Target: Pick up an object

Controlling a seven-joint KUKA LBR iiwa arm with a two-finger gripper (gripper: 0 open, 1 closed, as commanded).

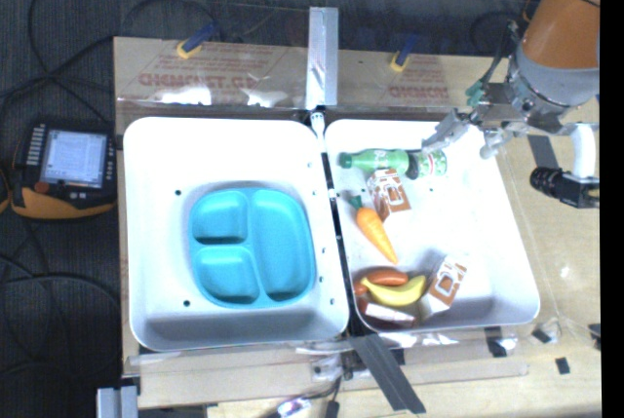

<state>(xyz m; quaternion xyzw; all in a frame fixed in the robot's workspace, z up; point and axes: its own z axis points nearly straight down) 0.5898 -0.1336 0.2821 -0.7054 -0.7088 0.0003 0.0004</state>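
— Where was the green plastic bottle [390, 159] with the white label?

— It lay on its side at the far end of the right white bin [507, 241], its cap end pointing left and its labelled base toward the right. The two-finger gripper [441, 139] sat right at that labelled end, its slim grey fingers slanting down and leftward, touching or nearly touching the bottle. I could not tell how far the jaws stood open, nor whether they had hold of anything.

— What lay around it?

— Just nearer sat a small brown-and-white carton [392, 192], then a smooth orange carrot [375, 229], tapered and lying diagonally. At the near end, a curved yellow banana [402, 289] rested in a dark red bowl [385, 313], with a second brown-and-white carton [447, 284] tilted beside it.

— And the left white bin [156, 211]?

— It held a glossy turquoise plastic tray [252, 246] with three rounded compartments.

— The arm?

— The grey arm with its orange band [561, 36] reached in from the far right, wrist bent over the bin's far corner.
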